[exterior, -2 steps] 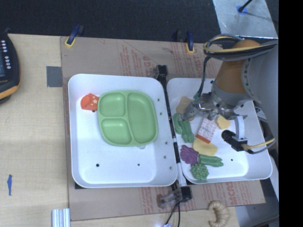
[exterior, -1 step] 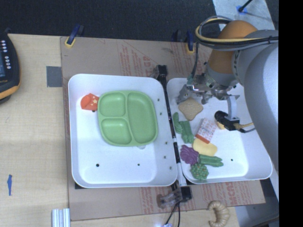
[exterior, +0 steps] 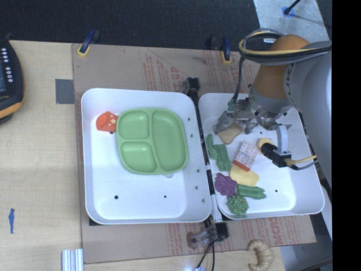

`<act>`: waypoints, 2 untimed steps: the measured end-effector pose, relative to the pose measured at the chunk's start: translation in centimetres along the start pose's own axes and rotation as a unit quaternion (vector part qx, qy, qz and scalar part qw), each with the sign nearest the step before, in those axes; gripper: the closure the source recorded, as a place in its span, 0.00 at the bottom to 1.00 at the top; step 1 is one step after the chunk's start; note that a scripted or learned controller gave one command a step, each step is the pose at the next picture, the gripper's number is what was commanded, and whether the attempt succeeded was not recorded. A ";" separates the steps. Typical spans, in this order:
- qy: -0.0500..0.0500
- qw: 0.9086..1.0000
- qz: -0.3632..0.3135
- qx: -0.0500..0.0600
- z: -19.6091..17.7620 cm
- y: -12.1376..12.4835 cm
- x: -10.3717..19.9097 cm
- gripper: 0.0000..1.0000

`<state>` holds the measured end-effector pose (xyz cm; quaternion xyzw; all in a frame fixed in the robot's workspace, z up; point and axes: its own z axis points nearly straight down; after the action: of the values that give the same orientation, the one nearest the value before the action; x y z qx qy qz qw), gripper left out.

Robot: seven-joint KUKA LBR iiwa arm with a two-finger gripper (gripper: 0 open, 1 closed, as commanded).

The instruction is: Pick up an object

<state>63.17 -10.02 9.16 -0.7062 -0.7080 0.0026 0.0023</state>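
The arm's wrist is covering the far part of the right bin [exterior: 293, 199], and the hand [exterior: 240, 120] is showing beneath it as a dark metal tangle too blurred for its parts to be made out. A tan piece [exterior: 228, 134] is lying partly under that hand. The red toy [exterior: 105, 121] is slipping partly behind the green plate [exterior: 152, 141]. The black-and-orange device [exterior: 8, 78] is being cut off by the left edge.
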 end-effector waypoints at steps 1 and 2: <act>0.001 1.000 -0.002 0.007 -0.9 -0.2 0.0 1.00; 0.001 1.000 -0.001 -0.003 -10.8 -5.6 2.9 1.00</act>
<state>57.64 -7.16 20.01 -0.7054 -0.7088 -0.0008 0.0008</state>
